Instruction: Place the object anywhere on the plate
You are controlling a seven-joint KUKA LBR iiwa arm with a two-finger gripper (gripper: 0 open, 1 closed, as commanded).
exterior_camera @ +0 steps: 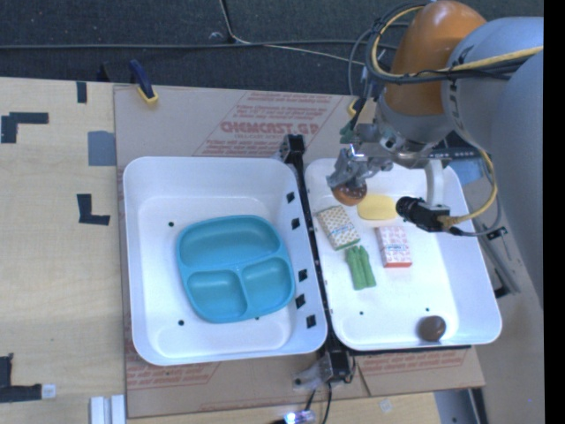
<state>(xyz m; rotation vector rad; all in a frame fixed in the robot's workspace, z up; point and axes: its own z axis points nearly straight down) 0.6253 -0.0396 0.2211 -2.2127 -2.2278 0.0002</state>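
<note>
A blue plate [235, 267] with three compartments lies in the left white bin [150, 184]. My gripper [347, 180] hangs over the far left part of the right bin [463, 307], close to the divider between the bins. Directly under it sits a small orange-brown object [351, 194], partly hidden by the gripper. A yellow piece [377, 208] lies just right of that object. Whether the gripper touches the orange-brown object I cannot tell.
The right bin also holds a patterned box [337, 226], a green piece [359, 267], a pink and white box [394, 245] and a brown round thing [432, 328] near the front. A black cable connector [422, 213] hangs from the arm over the bin.
</note>
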